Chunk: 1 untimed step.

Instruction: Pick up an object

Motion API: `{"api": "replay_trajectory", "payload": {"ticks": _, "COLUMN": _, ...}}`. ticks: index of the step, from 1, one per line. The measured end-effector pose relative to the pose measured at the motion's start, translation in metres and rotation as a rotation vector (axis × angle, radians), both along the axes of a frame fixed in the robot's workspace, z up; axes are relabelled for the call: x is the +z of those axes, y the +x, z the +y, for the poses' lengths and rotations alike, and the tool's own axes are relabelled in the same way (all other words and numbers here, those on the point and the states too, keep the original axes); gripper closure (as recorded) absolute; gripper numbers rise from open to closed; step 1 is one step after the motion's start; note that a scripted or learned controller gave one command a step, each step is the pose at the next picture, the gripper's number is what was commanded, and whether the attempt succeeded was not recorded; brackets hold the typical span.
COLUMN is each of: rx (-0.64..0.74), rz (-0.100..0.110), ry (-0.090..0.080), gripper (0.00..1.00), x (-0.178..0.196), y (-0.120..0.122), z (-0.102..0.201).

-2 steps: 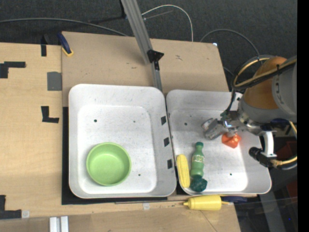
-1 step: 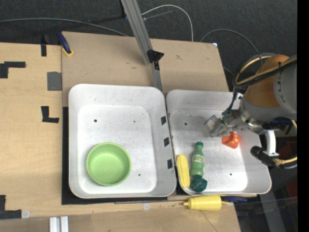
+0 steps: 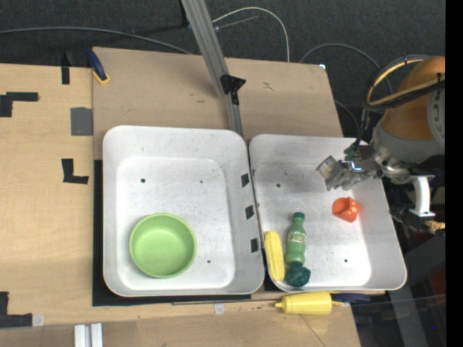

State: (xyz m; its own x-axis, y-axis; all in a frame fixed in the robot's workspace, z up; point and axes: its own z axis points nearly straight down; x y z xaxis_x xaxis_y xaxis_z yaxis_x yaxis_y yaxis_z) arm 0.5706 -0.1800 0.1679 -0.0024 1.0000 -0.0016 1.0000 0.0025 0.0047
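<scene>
end effector (image 3: 334, 173) over right bin (image 3: 376, 266) | jaw state: cannot tell | orange object (image 3: 346, 209) at its 5 o'clock, near, apart

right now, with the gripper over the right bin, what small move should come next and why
Probably a short shift toward the orange piece and then down. The gripper hovers in the right bin just above and left of that piece, with nothing seen between its jaws. That piece lies alone on bare floor, while the bottle and corn sit close together by the divider.
</scene>
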Motion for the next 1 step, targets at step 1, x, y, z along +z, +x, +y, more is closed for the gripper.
{"api": "replay_trajectory", "payload": {"ticks": 1, "rx": -0.002, "rz": 0.002, "ry": 0.000, "gripper": 1.00, "x": 0.0477, "y": -0.0066, "z": -0.0053}}
